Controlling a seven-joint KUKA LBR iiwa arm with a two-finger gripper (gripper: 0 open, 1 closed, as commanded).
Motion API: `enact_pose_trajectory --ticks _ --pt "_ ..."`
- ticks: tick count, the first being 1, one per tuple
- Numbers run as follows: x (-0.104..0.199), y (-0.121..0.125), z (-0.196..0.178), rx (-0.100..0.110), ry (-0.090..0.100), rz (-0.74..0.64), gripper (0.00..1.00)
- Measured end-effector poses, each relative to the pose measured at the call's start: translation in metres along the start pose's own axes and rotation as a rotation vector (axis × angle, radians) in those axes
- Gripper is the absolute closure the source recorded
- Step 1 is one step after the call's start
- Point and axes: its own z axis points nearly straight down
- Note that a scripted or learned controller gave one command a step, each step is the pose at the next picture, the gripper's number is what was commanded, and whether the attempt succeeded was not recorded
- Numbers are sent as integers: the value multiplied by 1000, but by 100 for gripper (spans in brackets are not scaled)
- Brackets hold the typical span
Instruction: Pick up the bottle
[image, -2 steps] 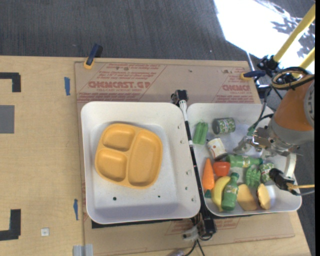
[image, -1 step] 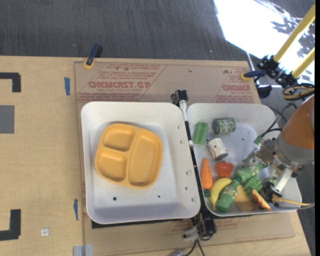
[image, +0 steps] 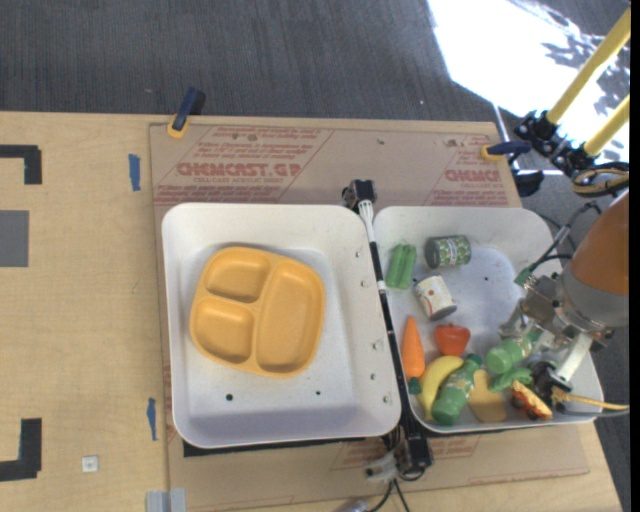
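I see the gripper (image: 530, 347) low by the right bin's (image: 500, 232) right wall; can't tell if it's released or clenched. The green bottle (image: 453, 393) lies near the front rim, touching the banana (image: 433, 379). There's more room toward the back.

Bottle (image: 453, 392): green plastic, one item.
Lies on its side at a slant in the right bin (image: 490, 285), close to the front wall, among other small items. The yellow banana (image: 432, 378) lies right against it on the side toward the bin divider.
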Motion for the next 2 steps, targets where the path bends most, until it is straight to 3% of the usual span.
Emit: enact_pose_trajectory --ticks 1,2 --pt "24 34 -85 18 1 138 100" --pt "11 70 -27 22 0 170 100"
